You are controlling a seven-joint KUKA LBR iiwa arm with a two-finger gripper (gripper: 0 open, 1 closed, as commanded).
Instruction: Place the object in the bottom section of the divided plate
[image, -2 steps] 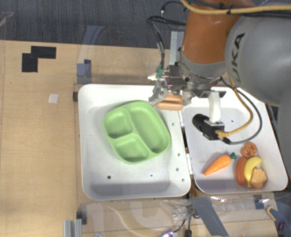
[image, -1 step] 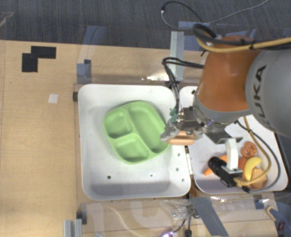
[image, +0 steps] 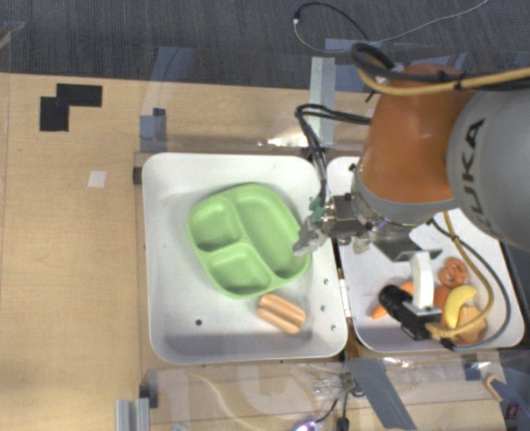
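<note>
The claw (image: 307, 241) hovered at the green plate's (image: 243, 237) right rim; its state was unclear. A hot dog (image: 280, 312) lay just near of the plate.

I see the green divided plate (image: 244, 238) lying flat, rotated askew, in the left white bin (image: 171, 330); a hot dog (image: 280, 312) rests just beside its lower edge.

I see even, bright overhead light, soft shadows inside the shallow white left bin (image: 162, 268), slight blur on the big grey-and-orange arm (image: 427, 142).
</note>
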